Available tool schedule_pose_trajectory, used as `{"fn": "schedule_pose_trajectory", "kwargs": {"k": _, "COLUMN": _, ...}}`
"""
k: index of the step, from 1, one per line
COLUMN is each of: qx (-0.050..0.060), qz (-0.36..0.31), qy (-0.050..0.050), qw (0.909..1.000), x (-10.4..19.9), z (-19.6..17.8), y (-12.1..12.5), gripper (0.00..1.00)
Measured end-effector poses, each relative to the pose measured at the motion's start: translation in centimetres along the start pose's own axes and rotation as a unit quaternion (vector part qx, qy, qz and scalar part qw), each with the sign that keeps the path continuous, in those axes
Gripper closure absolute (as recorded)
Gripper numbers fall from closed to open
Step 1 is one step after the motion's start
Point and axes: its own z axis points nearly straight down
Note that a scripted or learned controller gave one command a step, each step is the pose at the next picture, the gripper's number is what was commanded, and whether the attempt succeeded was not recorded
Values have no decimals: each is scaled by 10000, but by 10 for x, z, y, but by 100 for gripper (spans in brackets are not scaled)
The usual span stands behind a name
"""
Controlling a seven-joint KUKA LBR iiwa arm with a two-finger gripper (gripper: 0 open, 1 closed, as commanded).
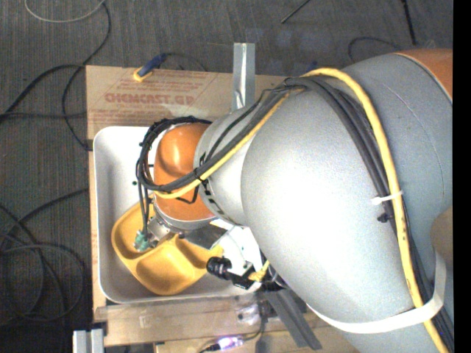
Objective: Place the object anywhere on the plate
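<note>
A yellow plate [163,269] lies in the front part of the left white bin [110,160]. My gripper [144,240] reaches down over the plate's left rim, mostly hidden under the orange wrist band [176,171]. A small green thing [137,239] shows at the gripper's tip, just above the plate's surface; I cannot tell whether it is held or resting there. The grey arm body covers the right half of the view.
A brown cardboard sheet [151,94] lies behind the bin, with a small blue and yellow item [148,66] on its far edge. A metal post [243,72] stands at the back. Black cables [44,94] trail over the carpet on the left.
</note>
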Motion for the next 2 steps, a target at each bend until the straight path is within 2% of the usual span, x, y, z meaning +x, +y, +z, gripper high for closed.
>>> {"fn": "schedule_pose_trajectory", "kwargs": {"k": 1, "qx": 91, "qz": 1461, "qy": 24, "qw": 9892, "x": 14, "z": -5, "y": -2, "gripper": 100}}
{"fn": "schedule_pose_trajectory", "kwargs": {"k": 2, "qx": 111, "qz": 1448, "qy": 25, "qw": 9894, "x": 14, "z": -10, "y": -1, "gripper": 100}}
